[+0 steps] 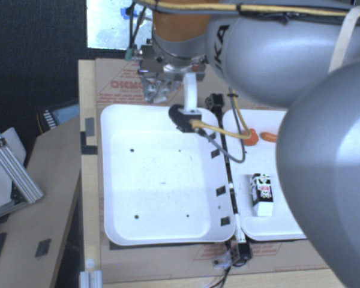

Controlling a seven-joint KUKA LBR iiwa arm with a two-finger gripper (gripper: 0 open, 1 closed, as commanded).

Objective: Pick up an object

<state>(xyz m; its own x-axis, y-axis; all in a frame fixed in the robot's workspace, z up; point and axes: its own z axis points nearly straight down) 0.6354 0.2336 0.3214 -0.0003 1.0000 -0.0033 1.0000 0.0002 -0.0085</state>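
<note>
A small white and black box [262,194] with a red mark lies in the right bin [276,230]. Behind it, close to the arm, rests a small orange object [268,137], partly hidden by the grey arm. My gripper [158,92] hangs over the far rim of the left bin [108,179], well left of both objects. Nothing shows in its grasp. The orange band and grey links of the arm cover the upper right of the view and much of the right bin.
Both bins rest on a cardboard sheet [117,83]. A black cable and a yellow hose [228,155] trail from the wrist along the seam between the bins. An aluminium frame [12,167] stands off the bench at the left.
</note>
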